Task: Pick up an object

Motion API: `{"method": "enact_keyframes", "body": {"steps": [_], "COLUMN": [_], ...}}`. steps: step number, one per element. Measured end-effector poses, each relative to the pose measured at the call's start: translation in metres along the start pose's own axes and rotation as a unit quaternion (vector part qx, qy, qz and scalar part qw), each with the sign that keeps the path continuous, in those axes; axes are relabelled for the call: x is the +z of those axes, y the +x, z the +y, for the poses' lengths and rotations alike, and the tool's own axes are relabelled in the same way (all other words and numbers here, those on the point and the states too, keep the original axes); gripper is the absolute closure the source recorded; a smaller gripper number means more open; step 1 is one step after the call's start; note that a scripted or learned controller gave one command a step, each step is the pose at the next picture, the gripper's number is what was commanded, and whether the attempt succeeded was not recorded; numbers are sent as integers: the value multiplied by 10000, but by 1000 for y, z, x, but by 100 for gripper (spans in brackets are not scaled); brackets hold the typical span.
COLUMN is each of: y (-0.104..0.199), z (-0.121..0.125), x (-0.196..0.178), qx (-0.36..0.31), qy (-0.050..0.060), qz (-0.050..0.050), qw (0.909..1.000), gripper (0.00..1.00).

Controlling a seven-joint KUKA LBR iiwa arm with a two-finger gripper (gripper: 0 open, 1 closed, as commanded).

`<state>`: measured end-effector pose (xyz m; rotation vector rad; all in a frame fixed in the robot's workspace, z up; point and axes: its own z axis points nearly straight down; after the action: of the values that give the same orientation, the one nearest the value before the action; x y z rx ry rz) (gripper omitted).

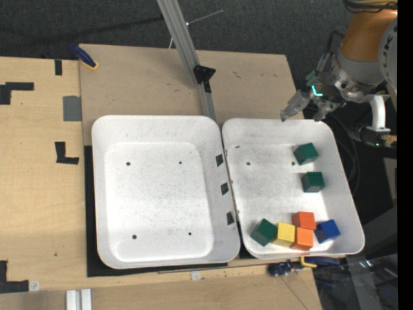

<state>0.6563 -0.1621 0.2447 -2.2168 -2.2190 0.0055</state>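
From above, the arm [371, 37] reaches in from the right, its orange band high at the far right corner. The gripper [303, 108] hangs over the far edge of the right bin [277, 141], above bare bin floor. Its two fingers stand spread apart, with nothing between them.

The right bin holds all the blocks. A green block [305, 153] lies nearest the gripper, toward the far right of the bin, and a second green block [312, 181] sits just nearer than it, apart from it. At the near edge a cluster is packed together: a dark green block [264, 231] on the left, a yellow block [284, 233] touching it, two orange blocks [303, 228] beside that, and a blue block [328, 230] on the right end.

The left bin [158, 186] sits just beside the right bin, their rims touching along the middle. A grey metal bar [184, 34] slants across the bench beyond the bins.
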Motion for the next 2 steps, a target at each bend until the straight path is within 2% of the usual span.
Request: {"method": "enact_keyframes", "body": {"steps": [1, 2], "y": [0, 4], "z": [1, 5], "x": [-3, 42], "qx": [-3, -8], "qy": [-23, -4], "qz": [-13, -10], "qw": [10000, 10000], "gripper": [0, 0]}}
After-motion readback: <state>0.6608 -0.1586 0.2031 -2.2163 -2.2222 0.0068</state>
